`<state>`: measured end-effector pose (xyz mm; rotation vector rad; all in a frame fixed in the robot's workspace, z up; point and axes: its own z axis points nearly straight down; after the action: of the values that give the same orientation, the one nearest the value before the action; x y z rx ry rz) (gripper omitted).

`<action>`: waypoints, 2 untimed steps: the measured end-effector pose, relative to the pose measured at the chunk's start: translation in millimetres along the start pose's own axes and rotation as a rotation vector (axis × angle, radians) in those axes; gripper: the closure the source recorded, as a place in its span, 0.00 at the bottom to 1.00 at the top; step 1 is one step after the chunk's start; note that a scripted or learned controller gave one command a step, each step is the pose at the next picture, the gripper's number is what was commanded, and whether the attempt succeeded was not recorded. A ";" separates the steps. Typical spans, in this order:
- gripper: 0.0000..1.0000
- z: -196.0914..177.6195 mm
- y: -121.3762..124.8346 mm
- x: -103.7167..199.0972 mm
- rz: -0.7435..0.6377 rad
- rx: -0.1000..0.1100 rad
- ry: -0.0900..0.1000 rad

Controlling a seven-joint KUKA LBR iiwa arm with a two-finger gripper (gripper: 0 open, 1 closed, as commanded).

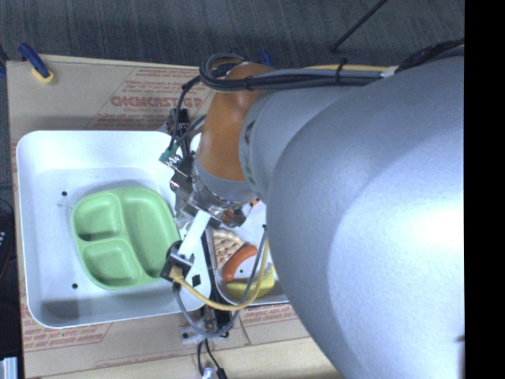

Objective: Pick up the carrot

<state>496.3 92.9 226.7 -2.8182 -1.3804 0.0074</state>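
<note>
The carrot, orange and partly hidden, lies in the right bin just below the arm's wrist. My gripper hangs over the right bin's left side, just above and to the left of the carrot. The grey arm and its orange band cover most of that bin.
A green divided plate lies in the left bin. Beside the carrot sit a tan waffle-like piece and a yellow thing. The wall between the two bins runs under the wrist.
</note>
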 end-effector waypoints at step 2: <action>1.00 -42.3 60.6 -5.0 0.045 -0.001 0.001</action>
<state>541.3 51.8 268.7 -2.8490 -1.3172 0.0057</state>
